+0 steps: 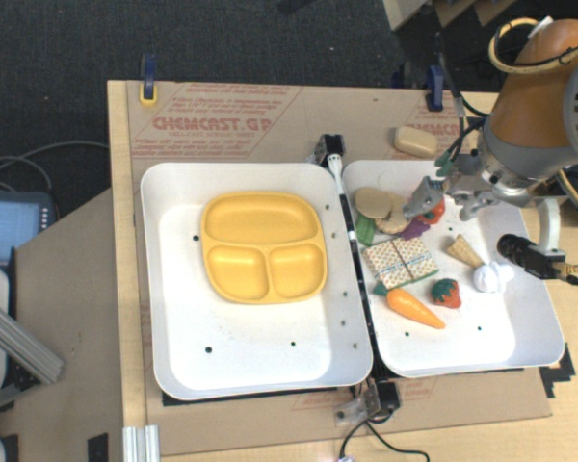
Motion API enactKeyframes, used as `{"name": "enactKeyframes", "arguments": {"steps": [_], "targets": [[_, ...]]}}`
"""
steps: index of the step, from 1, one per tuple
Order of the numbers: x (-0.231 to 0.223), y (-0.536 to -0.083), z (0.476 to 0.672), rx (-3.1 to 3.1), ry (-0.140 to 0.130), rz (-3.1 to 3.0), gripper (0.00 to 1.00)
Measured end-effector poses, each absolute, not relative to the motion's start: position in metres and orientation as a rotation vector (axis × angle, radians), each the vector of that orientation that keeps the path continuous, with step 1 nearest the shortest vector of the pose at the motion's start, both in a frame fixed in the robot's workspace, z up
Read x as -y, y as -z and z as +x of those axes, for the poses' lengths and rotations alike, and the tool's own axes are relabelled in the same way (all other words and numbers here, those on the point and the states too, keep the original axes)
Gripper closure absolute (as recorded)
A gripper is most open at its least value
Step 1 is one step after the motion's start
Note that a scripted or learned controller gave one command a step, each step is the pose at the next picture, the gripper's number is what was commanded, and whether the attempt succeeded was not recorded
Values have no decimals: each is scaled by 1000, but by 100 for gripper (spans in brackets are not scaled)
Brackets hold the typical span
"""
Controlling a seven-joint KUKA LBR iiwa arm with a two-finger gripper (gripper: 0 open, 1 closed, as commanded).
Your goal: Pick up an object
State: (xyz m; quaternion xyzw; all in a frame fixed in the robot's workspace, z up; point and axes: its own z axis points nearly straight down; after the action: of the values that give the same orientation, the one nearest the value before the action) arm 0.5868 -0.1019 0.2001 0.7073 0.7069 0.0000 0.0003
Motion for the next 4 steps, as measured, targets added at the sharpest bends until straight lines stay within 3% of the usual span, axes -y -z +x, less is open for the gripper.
{"name": "enactKeyframes", "arguments": {"steps": [1,2,3,4], "targets": [[147,-89,606,-2217,0,2229,0],[158,-84,654,-2239,42,2242,0],[126,-83,657,-2229,63,2250,0],[168,-85,666,-2215,2,2225,0]]}}
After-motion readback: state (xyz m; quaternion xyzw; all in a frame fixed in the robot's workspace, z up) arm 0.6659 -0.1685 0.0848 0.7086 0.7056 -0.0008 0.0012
